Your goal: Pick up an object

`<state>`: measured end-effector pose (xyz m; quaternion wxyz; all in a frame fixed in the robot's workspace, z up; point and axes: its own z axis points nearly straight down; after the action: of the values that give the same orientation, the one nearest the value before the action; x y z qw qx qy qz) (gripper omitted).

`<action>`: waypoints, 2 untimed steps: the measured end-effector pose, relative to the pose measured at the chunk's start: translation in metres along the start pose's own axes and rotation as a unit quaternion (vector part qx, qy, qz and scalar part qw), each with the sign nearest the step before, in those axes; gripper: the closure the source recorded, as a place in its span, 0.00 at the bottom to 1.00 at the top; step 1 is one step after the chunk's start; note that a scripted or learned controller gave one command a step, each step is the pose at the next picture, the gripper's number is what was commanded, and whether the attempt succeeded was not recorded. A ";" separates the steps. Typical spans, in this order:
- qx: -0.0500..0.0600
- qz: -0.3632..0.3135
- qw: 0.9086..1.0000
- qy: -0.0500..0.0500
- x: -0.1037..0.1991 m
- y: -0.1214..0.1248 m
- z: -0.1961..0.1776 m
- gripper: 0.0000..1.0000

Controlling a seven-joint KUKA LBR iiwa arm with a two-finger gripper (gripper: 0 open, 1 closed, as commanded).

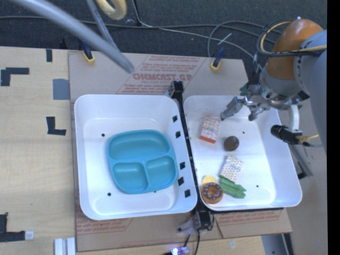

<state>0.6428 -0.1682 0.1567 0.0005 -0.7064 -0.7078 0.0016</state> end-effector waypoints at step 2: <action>-0.003 0.000 1.000 0.000 -0.010 0.004 0.067 0.00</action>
<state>0.6470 -0.1782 0.0892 -0.0016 -0.7065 -0.7077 0.0000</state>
